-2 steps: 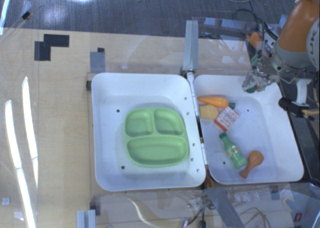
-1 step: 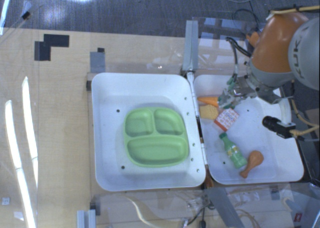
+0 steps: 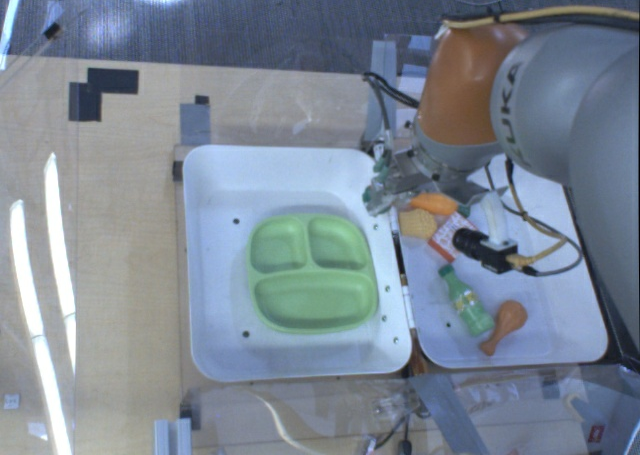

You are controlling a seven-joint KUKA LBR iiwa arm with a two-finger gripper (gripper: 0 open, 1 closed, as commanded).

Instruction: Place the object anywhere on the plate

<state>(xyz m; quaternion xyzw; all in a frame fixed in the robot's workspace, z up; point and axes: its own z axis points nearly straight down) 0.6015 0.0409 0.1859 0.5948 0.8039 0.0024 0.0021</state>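
You are looking at 1 green plate [image 3: 312, 273] with 3 compartments, lying in the left bin [image 3: 210, 243] of 2 white bins on the worktop [image 3: 100, 273]. The claw [image 3: 385, 191] is hanging just right of the plate's upper right corner, over the rims where the bins are meeting. The grey wrist [image 3: 455, 148] is crowding it, so you cannot tell whether it is spread, pressed together or pinching anything.

4 loose things are lying right of the plate in the right bin [image 3: 570, 333], with both rims standing between:
- 1 orange piece [image 3: 436, 204], partly tucked under the wrist
- 1 yellow piece [image 3: 418, 226], touching the orange piece on its plate side
- 1 green bottle [image 3: 466, 301], lying on its side further right
- 1 brown drumstick-shaped piece [image 3: 503, 325], farthest from the plate

You cannot tell which one is the object; all 4 are sitting off the plate.
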